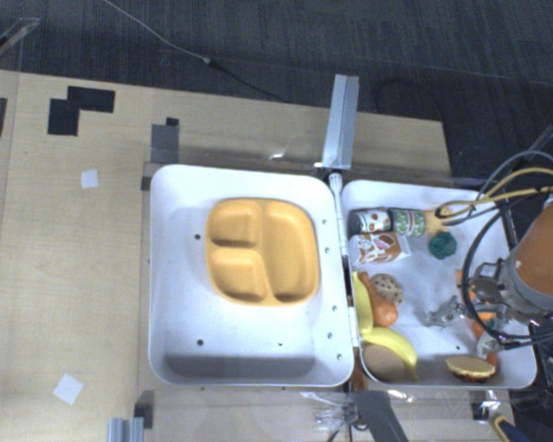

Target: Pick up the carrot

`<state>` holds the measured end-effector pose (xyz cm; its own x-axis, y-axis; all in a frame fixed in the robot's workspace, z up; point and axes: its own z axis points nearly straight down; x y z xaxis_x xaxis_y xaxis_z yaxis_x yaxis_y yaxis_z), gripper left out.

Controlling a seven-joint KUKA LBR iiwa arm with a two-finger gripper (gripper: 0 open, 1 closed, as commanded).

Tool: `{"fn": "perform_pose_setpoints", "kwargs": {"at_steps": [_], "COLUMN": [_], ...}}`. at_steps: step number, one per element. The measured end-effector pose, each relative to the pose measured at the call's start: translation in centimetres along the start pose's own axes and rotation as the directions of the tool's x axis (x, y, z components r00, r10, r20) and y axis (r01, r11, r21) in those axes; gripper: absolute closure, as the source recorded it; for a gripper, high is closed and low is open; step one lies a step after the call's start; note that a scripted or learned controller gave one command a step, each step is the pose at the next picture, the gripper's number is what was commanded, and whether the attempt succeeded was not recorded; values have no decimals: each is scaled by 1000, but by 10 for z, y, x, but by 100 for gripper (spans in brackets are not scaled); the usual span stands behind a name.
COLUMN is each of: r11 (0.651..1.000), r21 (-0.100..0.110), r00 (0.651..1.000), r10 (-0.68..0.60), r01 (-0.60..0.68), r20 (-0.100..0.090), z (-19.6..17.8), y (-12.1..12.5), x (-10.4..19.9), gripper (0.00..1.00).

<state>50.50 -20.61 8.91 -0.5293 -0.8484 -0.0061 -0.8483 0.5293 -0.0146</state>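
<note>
Fingers' state unclear; gripper (484,317) low in right bin (427,198), on carrot (477,323); bun (470,368) beside.

Two shallow white bins sit side by side on a wooden bench: a left bin (176,256) and a right bin (417,359). The left bin holds one yellow divided plate (261,250) with three compartments. The right bin holds several small items: one small can (372,220), one green-labelled bottle (410,222), one teal ball (441,244), one snack packet (379,249), one banana (388,342), one cookie (387,288), and one bun (471,368). One robot arm (543,255) reaches over the right bin.
</note>
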Motion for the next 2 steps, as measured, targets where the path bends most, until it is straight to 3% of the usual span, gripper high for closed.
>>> {"fn": "perform_pose_setpoints", "kwargs": {"at_steps": [1, 2], "r11": [1000, 967], "r21": [10, -2], "r00": [1000, 967], "r10": [2, 255], "r01": [-2, -255], "r20": [5, -1], "z": [-14, -108], "y": [-3, -14], "x": [-3, -14], "gripper": [100, 100]}}
